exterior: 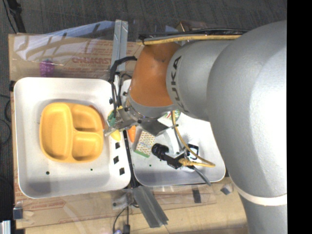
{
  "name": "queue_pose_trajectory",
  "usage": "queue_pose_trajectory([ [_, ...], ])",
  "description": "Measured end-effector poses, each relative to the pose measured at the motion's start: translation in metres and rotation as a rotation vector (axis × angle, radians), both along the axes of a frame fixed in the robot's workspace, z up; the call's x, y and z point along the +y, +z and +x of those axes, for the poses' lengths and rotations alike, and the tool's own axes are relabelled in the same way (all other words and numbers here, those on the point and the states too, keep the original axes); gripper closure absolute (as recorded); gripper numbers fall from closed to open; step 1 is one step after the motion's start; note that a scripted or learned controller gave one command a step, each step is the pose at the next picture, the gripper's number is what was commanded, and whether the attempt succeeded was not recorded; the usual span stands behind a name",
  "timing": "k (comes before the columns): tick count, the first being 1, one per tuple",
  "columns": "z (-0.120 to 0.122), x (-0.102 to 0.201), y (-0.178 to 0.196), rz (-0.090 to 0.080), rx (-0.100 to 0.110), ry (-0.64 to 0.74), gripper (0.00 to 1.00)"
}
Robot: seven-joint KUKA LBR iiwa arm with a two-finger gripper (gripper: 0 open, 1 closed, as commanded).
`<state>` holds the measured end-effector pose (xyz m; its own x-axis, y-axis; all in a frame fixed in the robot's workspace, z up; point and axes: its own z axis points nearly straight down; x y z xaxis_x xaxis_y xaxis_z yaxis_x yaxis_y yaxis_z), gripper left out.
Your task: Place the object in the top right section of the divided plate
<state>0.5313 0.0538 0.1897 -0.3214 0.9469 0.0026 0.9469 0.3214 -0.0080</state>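
- The plate (56, 130) lies flat in the left bin (29, 179) with its three sections facing up, so anything I release from above should settle in one of them. The top right section (87, 117) shows bare yellow and sits nearest the ridge between the bins.
- The arm (156, 82) leans over the right bin (161, 177) and covers most of it. The gripper (118, 125) is low over that ridge, just beside the plate's right rim. I judge it is placed for a carry across to the plate rather than for a pick.
- Jaws: I cannot tell whether they are apart or together, because the wrist hides them from me.
- An orange piece (130, 132) and a yellow piece (116, 135) show right at the gripper. Either may be the object, but I see neither one clamped, so I do not call it held.
- A patterned packet (143, 144) lies loose in the right bin, just below the gripper and apart from the plate.
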Motion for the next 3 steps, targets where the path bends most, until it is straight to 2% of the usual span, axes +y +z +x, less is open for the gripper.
queue_pose_trajectory([
  [1,0.0,0.0,0.0,0.0,0.0,-0.001,0.0],
  [2,0.001,0.0,0.008,-0.001,0.005,0.004,1.0],
  [3,0.059,0.035,0.184,0.0,-0.005,0.074,1.0],
])
